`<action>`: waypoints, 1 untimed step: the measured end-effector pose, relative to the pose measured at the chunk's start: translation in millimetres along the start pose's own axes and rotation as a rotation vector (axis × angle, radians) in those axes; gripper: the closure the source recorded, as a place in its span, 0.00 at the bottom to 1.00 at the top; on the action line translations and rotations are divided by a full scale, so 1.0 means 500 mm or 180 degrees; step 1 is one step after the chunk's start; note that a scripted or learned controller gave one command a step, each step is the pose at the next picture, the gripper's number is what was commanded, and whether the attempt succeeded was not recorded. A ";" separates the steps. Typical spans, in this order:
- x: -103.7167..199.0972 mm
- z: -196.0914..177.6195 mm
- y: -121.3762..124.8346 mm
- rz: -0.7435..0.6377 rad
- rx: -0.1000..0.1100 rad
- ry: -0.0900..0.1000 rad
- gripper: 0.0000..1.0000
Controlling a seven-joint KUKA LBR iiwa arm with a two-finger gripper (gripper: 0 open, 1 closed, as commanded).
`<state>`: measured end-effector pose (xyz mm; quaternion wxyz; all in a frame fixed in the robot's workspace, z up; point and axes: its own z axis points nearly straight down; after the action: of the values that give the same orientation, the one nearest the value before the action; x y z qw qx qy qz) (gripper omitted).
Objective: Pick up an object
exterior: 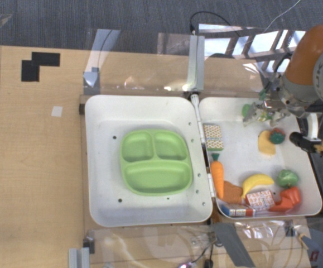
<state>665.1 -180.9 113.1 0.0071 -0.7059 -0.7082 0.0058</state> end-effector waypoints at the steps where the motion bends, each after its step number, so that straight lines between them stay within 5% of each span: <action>1: 0.098 0.056 -0.003 -0.0044 0.0025 -0.0025 0.00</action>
<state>663.0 -131.7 85.3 0.0071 -0.7010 -0.7131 0.0112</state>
